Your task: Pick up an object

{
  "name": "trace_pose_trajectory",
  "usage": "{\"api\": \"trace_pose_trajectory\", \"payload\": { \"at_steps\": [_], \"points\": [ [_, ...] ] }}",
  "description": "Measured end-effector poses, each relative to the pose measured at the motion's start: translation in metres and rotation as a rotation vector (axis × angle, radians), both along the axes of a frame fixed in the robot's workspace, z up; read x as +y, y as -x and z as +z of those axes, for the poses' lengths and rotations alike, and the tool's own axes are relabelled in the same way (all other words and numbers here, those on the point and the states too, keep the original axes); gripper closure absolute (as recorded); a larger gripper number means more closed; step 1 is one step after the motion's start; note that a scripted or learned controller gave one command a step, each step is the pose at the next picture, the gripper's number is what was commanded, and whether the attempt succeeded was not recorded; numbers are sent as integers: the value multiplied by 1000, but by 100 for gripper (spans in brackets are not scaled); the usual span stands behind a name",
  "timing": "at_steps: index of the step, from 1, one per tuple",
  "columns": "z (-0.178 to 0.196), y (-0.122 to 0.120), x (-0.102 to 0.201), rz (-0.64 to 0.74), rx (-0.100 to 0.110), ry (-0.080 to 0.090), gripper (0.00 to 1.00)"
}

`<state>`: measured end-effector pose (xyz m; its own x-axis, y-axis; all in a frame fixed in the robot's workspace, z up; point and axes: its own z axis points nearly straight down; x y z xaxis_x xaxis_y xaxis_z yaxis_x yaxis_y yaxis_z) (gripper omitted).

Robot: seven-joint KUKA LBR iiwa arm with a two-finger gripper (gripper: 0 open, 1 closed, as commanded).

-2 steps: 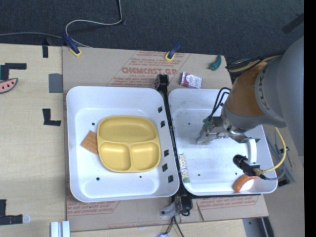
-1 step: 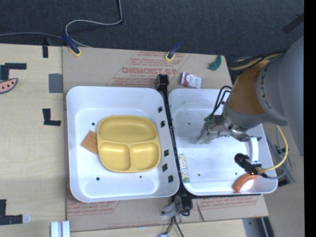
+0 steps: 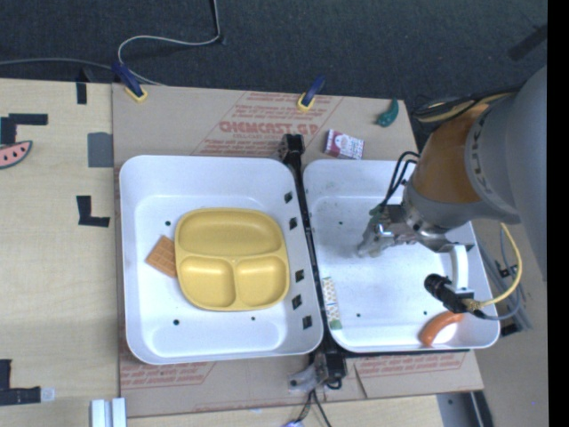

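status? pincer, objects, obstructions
Pincer low in right bin, nothing visibly held. Yellow tray in left bin; orange object at right bin's near corner. No obstruction seen.

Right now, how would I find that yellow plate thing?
Look at the two white bins, and take the left bin. The yellow plate lies in its middle, covering part of a small tan card. It is the only thing split into three compartments.
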<state>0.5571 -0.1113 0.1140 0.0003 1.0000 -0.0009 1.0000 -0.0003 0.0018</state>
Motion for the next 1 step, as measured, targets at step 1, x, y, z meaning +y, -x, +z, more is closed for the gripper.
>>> {"api": "trace_pose_trajectory", "payload": {
  "at_steps": [1],
  "points": [
    [9, 0, 1, 0, 1, -2, 100]
  ]
}}
